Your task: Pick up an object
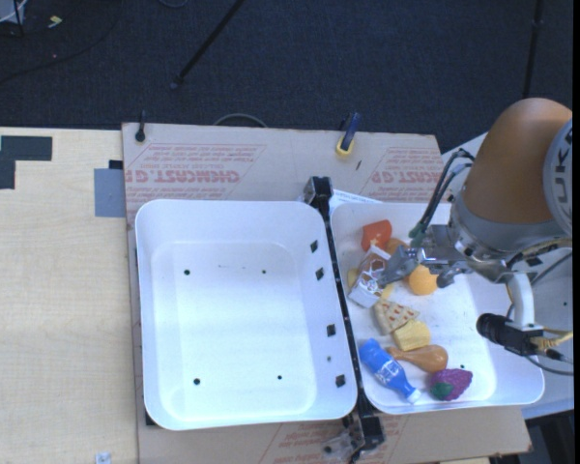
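The arm (517, 177) reaches in over the right bin (507, 394), its tool (398, 267) low among the things near that bin's middle. Whether the tool is released or clenched cannot be told, and nothing can be seen held in it. Just beside the tool lie an orange block (376, 234), toward the bin's far edge, and a yellow ball (422, 280). Toward the near edge lie a pizza slice (394, 314), a tan block (412, 335), a drumstick (425, 358), a blue bottle (386, 368) by the left wall, and a purple fruit (450, 384) near the near right corner. The left bin (164, 394) sits touching the right one on the desk (48, 307).
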You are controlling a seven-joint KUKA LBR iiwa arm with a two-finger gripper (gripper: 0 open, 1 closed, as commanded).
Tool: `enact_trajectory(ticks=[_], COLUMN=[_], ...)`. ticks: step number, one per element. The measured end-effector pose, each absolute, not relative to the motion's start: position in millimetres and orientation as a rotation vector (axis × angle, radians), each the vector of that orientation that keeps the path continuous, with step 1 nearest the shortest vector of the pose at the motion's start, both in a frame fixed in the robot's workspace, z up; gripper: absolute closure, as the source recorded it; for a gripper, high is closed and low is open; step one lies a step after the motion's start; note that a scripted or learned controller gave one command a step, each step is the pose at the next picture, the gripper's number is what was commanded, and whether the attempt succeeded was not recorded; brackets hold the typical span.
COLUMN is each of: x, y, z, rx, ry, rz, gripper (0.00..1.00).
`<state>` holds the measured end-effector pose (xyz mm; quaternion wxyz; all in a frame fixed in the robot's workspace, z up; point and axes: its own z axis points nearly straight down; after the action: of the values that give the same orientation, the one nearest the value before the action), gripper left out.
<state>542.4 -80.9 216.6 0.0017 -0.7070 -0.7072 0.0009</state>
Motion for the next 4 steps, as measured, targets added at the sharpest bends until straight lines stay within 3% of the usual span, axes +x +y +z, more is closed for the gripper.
enact_trajectory(ticks=[1, 2, 3, 4], x=[522.5, 580.5, 626.4, 624.8], y=[-136, -153, -101, -102], z=[99, 91, 89, 98], rx=[-2.222, -2.217, -2.213, -2.217], ry=[-2.209, -2.226, -2.224, -2.215], rz=[0.012, -0.005, 0.006, 0.005], gripper=[0.00, 0.00, 0.00, 1.00])
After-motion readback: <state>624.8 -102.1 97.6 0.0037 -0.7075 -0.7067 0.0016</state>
